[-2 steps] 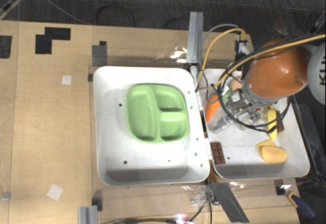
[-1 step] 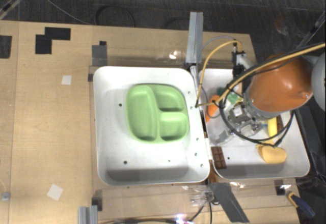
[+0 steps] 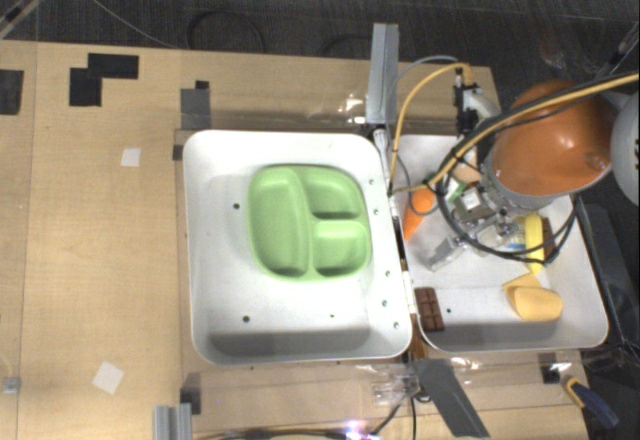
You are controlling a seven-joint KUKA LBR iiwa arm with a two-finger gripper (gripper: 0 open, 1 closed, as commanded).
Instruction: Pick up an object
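My gripper hangs low in the right bin, near its left wall, below the orange band of the arm. An orange piece lies just to the gripper's upper left, against the bin wall. A yellow wedge-shaped object rests toward the bin's front right. Beside the wrist a yellow banana-like item is partly hidden. A brown chocolate-like bar sits at the front left corner of the bin. I see nothing held by the gripper.
The left bin bears a green divided plate. Yellow and black cables loop over the right bin's back edge. A metal post stands between the bins at the back.
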